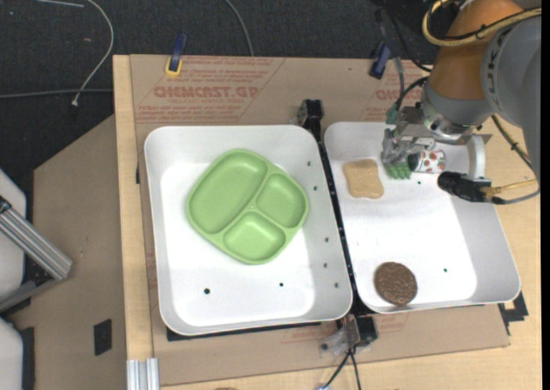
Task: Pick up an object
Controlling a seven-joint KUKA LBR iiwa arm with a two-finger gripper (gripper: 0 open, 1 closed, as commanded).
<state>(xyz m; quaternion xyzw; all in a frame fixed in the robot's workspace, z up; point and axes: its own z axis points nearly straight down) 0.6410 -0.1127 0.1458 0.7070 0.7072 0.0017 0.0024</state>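
My gripper (398,153) is low over the back of the right bin (455,246), reaching in from the right. A small green object (400,170) lies right under its tip, and a white object with red and green marks (430,159) peeks out beside it. Whether the gripper touches either one is hidden by its own body. A tan slice-shaped piece (363,179) lies just left of the gripper on the bin floor. A brown round disc (395,283) rests near the right bin's front edge.
A green divided plate (247,205) lies in the middle of the left bin (180,294). A black clip (309,112) sits at the back between the bins. A black part with a yellow cable (468,185) hangs off the arm over the right bin.
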